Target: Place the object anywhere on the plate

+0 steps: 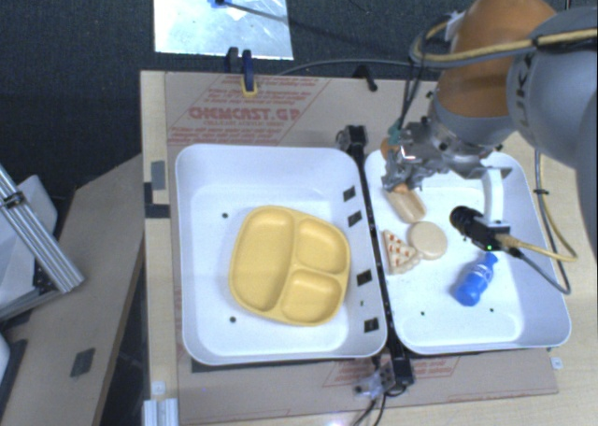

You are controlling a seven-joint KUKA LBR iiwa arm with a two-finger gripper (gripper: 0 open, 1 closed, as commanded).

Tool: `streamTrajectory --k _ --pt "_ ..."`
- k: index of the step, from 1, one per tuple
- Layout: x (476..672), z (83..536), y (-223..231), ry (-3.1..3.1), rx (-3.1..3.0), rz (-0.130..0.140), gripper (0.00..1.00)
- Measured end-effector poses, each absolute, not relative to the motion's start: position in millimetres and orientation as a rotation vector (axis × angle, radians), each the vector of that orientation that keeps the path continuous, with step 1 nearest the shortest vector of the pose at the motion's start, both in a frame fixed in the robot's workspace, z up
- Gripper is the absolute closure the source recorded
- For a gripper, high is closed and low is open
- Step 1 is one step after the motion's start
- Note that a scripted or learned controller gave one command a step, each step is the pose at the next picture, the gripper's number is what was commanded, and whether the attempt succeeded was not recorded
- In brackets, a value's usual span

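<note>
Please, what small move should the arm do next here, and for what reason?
Probably lower the end effector a little onto the tan bread-like piece directly below it and try a grasp. Nothing lies on the yellow plate in the left bin, and all the objects, including the round cookie, pizza slice and blue bottle, sit in the right bin.

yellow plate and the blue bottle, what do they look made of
Plate: probably moulded plastic, matte to satin; uniform yellow colour, rounded divided compartments, soft highlights on the ridges.
Bottle: likely plastic too, slightly glossy; saturated blue body with small bright glints. It is too small in the camera view to tell more, such as whether it is hollow or solid.
</note>
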State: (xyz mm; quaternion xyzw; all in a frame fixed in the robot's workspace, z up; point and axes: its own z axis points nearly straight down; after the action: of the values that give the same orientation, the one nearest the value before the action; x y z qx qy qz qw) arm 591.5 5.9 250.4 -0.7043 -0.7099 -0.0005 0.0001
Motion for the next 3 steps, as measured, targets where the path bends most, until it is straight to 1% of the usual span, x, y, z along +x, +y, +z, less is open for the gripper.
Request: streamTrajectory --k 1,2,3 --pt "603.0 252 62 -2.233 -2.211 -0.005 1.0" --pt "603.9 233 121 -2.231 -2.209 -0.002 1.0" --pt "602.9 219 170 -2.231 -2.211 -0.002 1.0"
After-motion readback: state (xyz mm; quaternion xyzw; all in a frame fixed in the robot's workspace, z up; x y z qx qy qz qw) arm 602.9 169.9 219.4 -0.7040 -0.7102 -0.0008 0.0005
